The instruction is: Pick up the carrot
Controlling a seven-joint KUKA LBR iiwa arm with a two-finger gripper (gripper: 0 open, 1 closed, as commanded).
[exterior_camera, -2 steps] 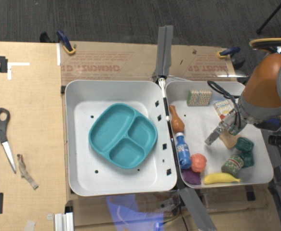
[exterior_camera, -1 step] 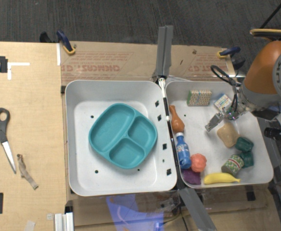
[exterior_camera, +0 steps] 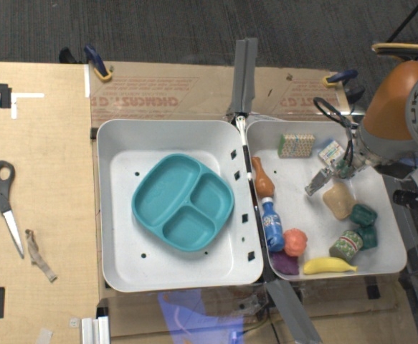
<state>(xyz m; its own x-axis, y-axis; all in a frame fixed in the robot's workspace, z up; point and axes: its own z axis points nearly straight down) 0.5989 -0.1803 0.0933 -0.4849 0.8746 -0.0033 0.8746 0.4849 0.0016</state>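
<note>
The carrot [exterior_camera: 263, 180] is orange with a brownish top and lies along the left wall of the right bin [exterior_camera: 388, 260], its thin end pointing away. My gripper [exterior_camera: 328, 178] hangs over the middle of the right bin, roughly a hand's width to the right of the carrot and apart from it. It sits just above a tan lump [exterior_camera: 338, 201]. Nothing shows held in it.
Close below the carrot lie a blue bottle [exterior_camera: 271, 225], an orange-pink ball [exterior_camera: 295, 241] and a purple piece [exterior_camera: 286, 264]. A banana [exterior_camera: 328, 266], green can [exterior_camera: 347, 244], dark green item [exterior_camera: 364, 216] and speckled box [exterior_camera: 297, 145] share the bin. The left bin holds a teal divided plate [exterior_camera: 183, 201].
</note>
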